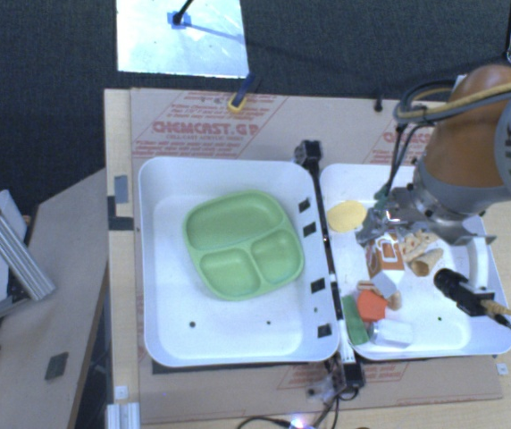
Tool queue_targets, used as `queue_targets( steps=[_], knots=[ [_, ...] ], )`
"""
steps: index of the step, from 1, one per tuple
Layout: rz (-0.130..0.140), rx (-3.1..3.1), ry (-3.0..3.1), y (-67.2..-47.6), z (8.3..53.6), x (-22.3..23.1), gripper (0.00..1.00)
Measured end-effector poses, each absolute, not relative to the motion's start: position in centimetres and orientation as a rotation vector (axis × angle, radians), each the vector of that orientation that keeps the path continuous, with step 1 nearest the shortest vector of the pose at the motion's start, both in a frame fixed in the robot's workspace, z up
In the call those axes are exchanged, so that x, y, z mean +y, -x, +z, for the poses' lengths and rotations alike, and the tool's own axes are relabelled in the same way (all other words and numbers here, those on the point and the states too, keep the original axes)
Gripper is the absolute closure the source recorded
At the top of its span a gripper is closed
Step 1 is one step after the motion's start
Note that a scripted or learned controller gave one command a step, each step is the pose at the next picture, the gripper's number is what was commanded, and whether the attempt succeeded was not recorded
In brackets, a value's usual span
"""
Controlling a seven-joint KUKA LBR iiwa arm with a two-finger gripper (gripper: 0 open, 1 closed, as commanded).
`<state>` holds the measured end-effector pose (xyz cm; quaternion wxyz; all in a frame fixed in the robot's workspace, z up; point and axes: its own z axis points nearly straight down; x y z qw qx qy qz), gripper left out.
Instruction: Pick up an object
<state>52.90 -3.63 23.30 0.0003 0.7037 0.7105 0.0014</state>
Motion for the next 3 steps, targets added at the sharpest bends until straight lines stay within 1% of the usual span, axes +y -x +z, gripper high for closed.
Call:
queue_targets(
  steps=[1,2,3],
  knots=[
    [0.0,2.228,-2.214,-52.4,23.0,-3.0,1.0],
    [0.0,2.228,-2.214,-52.7,21.8,-2.7,1.0],
    [0.002,2.221,-2.219,-52.2,22.9,-3.9,1.0]
  ],
)
